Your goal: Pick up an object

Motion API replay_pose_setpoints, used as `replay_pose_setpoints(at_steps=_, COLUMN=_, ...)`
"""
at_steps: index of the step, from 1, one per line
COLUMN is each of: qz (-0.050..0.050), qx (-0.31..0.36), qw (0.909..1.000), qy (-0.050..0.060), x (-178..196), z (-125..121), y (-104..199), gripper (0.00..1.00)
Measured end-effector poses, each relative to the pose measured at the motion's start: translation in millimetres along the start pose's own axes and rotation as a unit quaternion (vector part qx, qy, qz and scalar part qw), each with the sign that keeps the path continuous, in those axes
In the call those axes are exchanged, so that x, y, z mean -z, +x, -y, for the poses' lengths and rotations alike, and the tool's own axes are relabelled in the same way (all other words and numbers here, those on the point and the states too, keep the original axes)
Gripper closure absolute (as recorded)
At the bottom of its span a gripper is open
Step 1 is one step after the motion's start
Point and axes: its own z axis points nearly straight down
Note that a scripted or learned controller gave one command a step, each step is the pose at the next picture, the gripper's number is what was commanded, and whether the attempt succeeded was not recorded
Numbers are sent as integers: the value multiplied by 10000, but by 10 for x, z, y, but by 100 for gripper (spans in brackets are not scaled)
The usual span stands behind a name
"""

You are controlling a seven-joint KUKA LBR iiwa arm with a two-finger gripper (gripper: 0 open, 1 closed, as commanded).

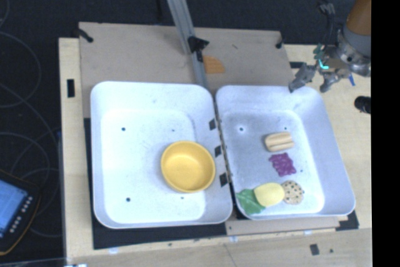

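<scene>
**Pick not yet begun**

Your gripper hangs at the right bin's one-o'clock corner, jaws spread and holding nothing. The bread roll, purple grapes, cookie and lemon lie toward six o'clock; the yellow bowl sits in the left bin. Everything remains to do.

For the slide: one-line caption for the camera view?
Gripper open over right bin's far corner; yellow bowl in left bin.
</scene>
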Motion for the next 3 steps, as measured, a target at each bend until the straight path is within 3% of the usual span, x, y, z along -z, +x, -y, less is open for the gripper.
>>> replay_pose_setpoints(at_steps=1, qz=-9, qx=-11, qw=10000, qy=20, x=-631, z=18, y=-1, gripper=0)
replay_pose_setpoints(at_steps=3, qz=-6, qx=19, qw=10000, qy=10, x=-1374, z=-13, y=-25, gripper=0)
